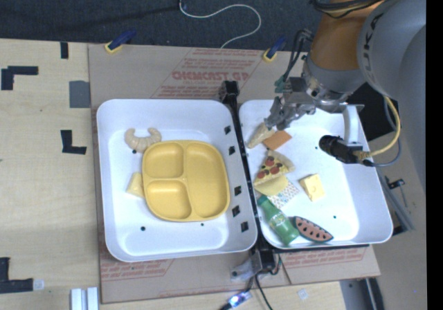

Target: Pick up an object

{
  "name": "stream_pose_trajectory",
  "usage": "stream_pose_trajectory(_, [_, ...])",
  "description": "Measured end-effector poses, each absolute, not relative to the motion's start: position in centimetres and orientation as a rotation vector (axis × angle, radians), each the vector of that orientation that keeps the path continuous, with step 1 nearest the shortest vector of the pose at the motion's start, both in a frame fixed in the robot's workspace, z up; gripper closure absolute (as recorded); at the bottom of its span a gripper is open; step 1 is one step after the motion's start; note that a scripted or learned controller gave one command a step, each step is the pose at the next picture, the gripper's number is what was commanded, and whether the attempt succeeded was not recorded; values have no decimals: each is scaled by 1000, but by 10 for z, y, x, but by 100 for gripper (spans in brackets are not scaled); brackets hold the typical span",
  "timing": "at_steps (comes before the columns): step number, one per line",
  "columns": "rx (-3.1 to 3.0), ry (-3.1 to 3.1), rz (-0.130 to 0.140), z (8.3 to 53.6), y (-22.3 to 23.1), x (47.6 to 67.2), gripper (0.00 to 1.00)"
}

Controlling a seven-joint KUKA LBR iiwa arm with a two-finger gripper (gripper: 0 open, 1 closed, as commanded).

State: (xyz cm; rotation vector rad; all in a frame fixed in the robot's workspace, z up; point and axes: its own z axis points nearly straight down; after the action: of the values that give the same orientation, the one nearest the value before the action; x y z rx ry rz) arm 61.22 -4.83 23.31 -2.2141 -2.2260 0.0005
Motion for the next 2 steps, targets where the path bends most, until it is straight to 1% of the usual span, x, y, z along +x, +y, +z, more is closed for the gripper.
stream_pose_trajectory(1, [-2212,-2228,0,235,4,615,100])
stream_pose_trajectory(2, [-2215,-2225,3,233,32,610,100])
